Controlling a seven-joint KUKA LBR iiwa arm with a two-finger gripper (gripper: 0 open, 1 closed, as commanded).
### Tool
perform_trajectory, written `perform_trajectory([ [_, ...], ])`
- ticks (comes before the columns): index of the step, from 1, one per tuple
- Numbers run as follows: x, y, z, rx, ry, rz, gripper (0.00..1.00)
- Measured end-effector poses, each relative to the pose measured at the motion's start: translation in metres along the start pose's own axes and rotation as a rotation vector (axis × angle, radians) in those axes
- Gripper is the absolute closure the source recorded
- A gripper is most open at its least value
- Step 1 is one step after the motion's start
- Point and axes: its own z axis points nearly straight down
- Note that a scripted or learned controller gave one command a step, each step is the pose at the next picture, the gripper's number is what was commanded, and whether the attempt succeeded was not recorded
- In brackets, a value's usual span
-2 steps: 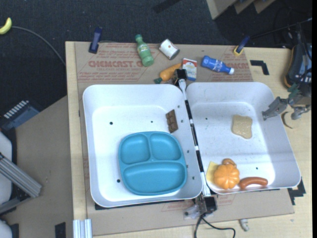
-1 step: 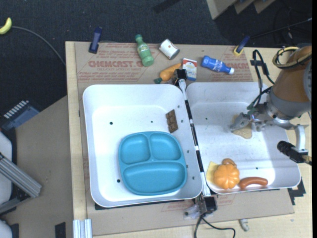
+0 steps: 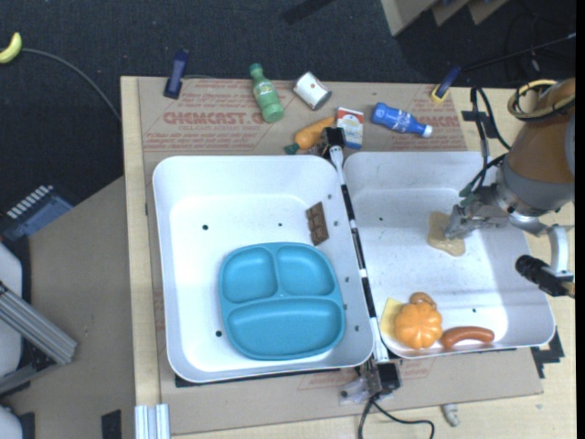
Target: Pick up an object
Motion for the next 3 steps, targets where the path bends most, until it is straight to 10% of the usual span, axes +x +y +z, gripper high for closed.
perform_trajectory([
  [1, -0.003, -0.05, 0.019, 0.004, 0.001, 0.002, 1.0],
  [2, 0.037, -0.055, -0.079, -0.002, 0.0, -0.001, 1.0],
  [3, 0.074, -0.039, -0.066, 0.002, 0.001, -0.001, 1.0],
])
